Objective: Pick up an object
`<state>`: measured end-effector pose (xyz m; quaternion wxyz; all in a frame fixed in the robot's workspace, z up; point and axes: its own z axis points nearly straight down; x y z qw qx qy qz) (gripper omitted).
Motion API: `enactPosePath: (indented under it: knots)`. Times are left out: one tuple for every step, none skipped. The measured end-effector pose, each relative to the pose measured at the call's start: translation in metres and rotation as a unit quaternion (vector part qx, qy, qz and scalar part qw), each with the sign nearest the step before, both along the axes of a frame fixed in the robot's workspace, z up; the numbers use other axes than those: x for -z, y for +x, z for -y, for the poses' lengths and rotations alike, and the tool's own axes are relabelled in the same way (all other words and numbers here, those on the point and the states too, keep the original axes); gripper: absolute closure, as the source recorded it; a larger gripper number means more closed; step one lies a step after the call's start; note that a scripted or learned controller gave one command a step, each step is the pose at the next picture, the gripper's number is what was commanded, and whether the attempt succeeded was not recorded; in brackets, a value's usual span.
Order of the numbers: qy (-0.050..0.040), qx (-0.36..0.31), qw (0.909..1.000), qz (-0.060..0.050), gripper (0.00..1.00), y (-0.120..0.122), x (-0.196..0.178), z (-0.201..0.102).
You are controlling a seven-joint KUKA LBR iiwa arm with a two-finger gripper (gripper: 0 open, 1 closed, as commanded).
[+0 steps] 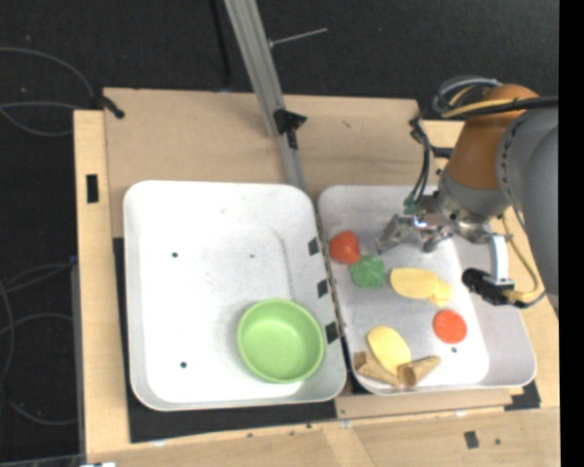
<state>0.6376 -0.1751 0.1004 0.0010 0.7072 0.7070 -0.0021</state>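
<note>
A green bowl (pixel 280 340) is sat in the left bin, way left of the gripper (pixel 406 233). Closer in, a red ball (pixel 346 248) and green lump (pixel 368 272) are found just down-left of the gripper, whose fingers look spread, nothing between. Yellow piece (pixel 419 283) lies just below, long axis left-right.

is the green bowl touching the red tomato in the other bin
Apart. The camera view shows the green bowl in the left bin, the red tomato past the divider.

light: even, overhead | bins (pixel 224 212): bright white | focus: slightly soft
</note>
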Motion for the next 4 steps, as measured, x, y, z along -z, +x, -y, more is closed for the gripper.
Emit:
enactPosePath:
  knots:
    - [-0.0004,0.000,1.0000,0.002,1.00,0.001,-0.013,0.001]
    - [0.0023,-0.002,1.0000,0.004,1.00,0.007,-0.058,-0.001]
    - [0.0021,-0.002,1.0000,0.004,1.00,0.011,-0.107,-0.009]
    - [0.0020,-0.003,1.0000,0.004,1.00,0.012,-0.153,-0.014]
